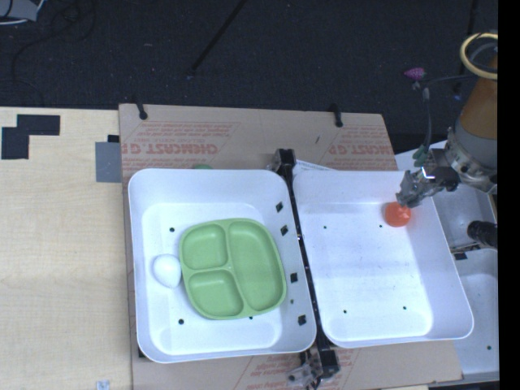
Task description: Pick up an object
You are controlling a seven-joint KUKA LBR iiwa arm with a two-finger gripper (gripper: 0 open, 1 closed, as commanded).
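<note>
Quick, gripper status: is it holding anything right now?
Gripper: over the right bin, just above the small orange object; a grasp cannot be told from this view.

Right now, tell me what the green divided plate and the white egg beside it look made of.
Green divided plate: likely moulded plastic, matte, with even colour and soft rounded ridges. White egg: smooth and slightly glossy with a faint highlight; plastic or real shell, cannot tell.
</note>
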